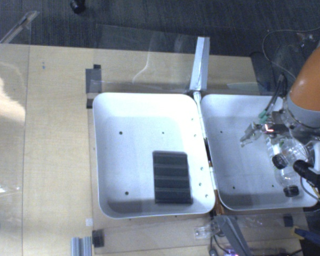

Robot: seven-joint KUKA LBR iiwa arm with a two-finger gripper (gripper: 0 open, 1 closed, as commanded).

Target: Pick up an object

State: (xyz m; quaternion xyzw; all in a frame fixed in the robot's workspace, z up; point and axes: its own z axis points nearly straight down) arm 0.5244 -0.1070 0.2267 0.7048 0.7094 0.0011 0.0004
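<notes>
A black ridged block (172,177) lies flat in the left bin (112,143), near its front wall. The arm (312,87) reaches over the right bin (229,164), well apart from the block. Its gripper (280,143) hangs above the right side of that bin. I cannot tell how it is set. Both bins sit on the wooden worktop (53,143)

The arm (312,84) was cut off by the right edge; the gripper (280,143) was too blurred to be read.
</notes>
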